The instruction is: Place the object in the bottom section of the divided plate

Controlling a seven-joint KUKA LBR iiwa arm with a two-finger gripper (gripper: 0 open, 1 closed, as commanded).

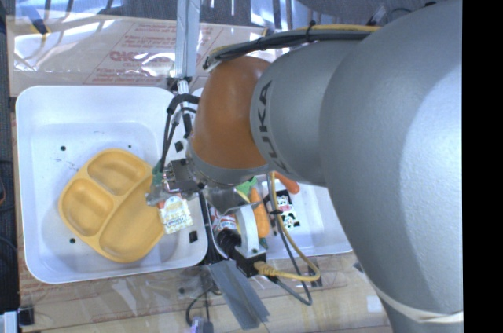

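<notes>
Two white bins (47,111), yellow divided plate (110,202) left, arm (330,119) hiding right bin, jaws unreadable, possibly toys (263,217) beneath.

- The arm (377,127): broad, rounded grey casings, smooth with a matte sheen.
- An orange band (224,115) rings it above the wrist.
- Dark "KUKA" lettering (262,123) runs along a grey ring beside the band.
- Black cables (177,127) run along the wrist; a yellow cable (287,261) loops below.
</notes>
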